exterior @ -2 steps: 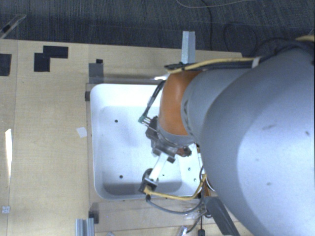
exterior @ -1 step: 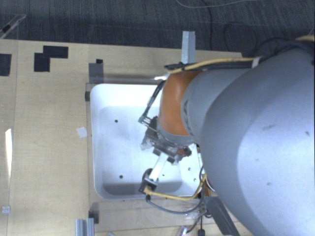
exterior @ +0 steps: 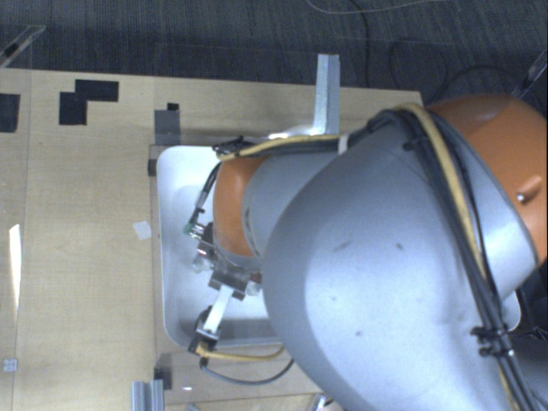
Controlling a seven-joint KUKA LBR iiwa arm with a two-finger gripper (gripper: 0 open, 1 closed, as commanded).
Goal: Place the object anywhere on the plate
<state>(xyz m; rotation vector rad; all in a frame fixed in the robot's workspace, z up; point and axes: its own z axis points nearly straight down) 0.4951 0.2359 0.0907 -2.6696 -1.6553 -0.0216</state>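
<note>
My grey arm (exterior: 377,264) with its orange band (exterior: 231,204) reaches in from the right and covers most of the white bin (exterior: 175,229). The wrist points down and to the left over the bin's left half. The gripper (exterior: 224,274) sits low over the bin floor, seen from behind its mount. Whatever lies under the arm is hidden. The strip of bin floor that shows along the left wall is bare white.
The pale wooden bench (exterior: 77,255) stretches to the left of the bin, with black marks (exterior: 86,99) near its far edge. A metal post (exterior: 328,92) stands at the bin's far side. Dark carpet (exterior: 214,15) lies beyond the bench.
</note>
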